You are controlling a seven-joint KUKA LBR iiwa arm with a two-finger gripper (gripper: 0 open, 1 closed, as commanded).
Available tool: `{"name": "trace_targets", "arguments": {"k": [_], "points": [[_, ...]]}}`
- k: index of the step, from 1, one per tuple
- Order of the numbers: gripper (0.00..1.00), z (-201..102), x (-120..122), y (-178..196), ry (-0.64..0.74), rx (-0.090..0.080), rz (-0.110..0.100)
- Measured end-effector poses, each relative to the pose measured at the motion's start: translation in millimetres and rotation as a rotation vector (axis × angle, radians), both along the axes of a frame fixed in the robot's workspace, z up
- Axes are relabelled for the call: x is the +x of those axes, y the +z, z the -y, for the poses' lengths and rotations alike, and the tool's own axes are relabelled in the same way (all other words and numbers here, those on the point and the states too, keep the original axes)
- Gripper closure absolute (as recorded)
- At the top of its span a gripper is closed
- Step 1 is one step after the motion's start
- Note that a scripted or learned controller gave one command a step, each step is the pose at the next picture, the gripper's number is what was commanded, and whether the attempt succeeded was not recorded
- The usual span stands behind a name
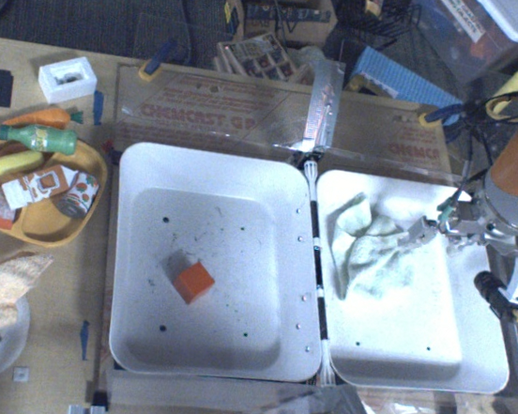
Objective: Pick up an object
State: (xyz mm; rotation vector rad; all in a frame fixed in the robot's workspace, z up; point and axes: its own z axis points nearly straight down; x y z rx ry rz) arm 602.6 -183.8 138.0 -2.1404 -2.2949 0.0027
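Nothing is lifted yet: the gripper [447, 219], its state unclear, hovers beside the cloth [372, 247]; the orange block [195, 282] lies untouched.

Block [194, 282] in left bin [150, 173] — cloth [367, 249] in right bin [474, 372].

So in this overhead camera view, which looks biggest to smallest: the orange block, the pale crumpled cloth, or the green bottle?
Largest to smallest:
1. Pale crumpled cloth in the right bin
2. Green plastic bottle in the yellow bowl
3. Orange block in the left bin
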Motion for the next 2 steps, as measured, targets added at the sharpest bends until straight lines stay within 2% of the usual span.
{"name": "trace_targets", "arguments": {"k": [1,2], "points": [[0.00,-42,-21,-45,0.029,-0.006,0.022],[0.00,-37,20,-44,0.034,-0.005,0.023]]}}
